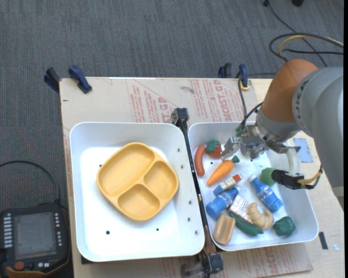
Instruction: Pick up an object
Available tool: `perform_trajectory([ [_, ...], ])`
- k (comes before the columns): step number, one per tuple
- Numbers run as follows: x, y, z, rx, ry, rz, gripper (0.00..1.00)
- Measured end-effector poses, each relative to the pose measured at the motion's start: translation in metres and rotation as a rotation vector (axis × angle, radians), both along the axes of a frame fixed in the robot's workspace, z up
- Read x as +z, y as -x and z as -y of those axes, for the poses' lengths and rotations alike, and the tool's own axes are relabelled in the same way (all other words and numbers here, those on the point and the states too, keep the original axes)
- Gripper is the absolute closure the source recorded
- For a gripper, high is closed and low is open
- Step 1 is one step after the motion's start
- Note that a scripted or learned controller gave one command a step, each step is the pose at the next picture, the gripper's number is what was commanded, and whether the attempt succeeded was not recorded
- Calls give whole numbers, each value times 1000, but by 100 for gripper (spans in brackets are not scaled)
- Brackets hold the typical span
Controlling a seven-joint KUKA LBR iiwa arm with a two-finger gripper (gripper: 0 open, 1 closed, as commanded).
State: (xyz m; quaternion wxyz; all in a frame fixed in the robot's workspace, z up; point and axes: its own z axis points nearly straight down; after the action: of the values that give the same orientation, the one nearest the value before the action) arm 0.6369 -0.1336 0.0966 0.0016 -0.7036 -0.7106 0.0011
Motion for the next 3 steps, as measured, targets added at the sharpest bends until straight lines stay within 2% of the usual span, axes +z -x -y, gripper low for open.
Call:
perform_trajectory([
  [1,10,0,0,2,0,-1,100],
  [2,9,0,0,3,0,-1,0],
  [3,-10,-7,-39,-5,-1,0,0],
])
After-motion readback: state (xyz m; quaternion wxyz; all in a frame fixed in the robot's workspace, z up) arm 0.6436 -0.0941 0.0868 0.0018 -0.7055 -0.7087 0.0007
